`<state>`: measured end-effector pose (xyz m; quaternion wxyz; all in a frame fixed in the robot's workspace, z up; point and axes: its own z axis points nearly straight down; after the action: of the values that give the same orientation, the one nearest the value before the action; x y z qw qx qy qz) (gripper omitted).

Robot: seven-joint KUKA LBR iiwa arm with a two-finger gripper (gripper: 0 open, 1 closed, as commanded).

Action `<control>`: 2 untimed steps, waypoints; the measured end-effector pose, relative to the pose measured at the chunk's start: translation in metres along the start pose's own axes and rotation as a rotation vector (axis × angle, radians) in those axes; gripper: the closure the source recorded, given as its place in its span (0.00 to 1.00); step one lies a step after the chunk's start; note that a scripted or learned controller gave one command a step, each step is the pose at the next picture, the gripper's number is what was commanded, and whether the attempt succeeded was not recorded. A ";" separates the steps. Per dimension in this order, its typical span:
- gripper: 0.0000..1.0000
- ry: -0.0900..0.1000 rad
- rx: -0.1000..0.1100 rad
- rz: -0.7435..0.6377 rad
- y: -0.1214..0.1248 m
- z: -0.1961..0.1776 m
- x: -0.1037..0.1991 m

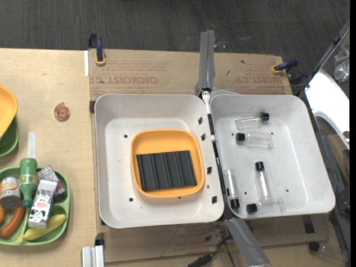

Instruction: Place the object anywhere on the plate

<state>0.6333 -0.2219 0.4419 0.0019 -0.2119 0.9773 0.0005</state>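
Sitting side by side on the cardboard (150, 77), 2 white bins: left bin (111, 216) and right bin (311, 166), edges touching. L bin holds the orange plate (167, 135), approx centred. The object, a dark ridged rectangular slab (167, 169), lies flat on the plate, inside its rim. R bin has several clear tubes w/ black caps (261, 179) scattered, apart from each other. Green tray (62, 218) of toy food sits on the bench, well left. Gripper state: can't tell.
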 end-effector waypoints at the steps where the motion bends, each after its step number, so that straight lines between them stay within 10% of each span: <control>1: 0.00 0.000 0.000 0.000 0.000 0.000 0.000; 2: 0.00 -0.001 0.000 -0.319 -0.002 0.000 -0.006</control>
<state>0.6396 -0.2216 0.4417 0.0025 -0.3646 0.9311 0.0002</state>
